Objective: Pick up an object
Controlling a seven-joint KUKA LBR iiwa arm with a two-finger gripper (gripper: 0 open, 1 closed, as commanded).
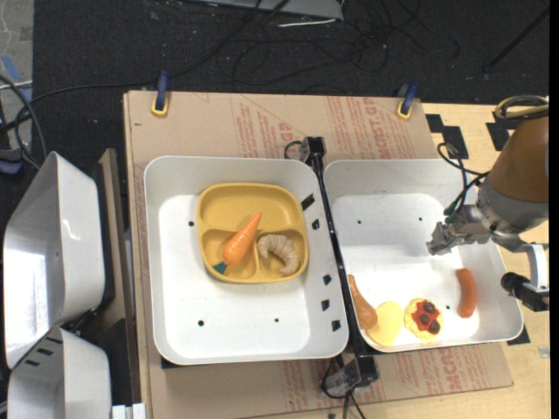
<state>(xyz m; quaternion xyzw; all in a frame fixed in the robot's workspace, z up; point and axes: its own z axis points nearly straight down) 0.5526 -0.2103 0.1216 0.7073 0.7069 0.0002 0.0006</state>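
Gripper (439, 241) hovers in the right bin (384, 182), finger state unclear; sausage (468, 292) near wall could slip away.

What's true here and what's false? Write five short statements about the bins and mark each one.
1. The carrot lies on the yellow plate. True.
2. The plate sits in the right bin. False: it is in the left bin.
3. The sausage lies in the right bin. True.
4. The gripper is over the left bin. False: it is over the right bin.
5. The shrimp lies beside the sausage. False: it is on the plate, next to the carrot.
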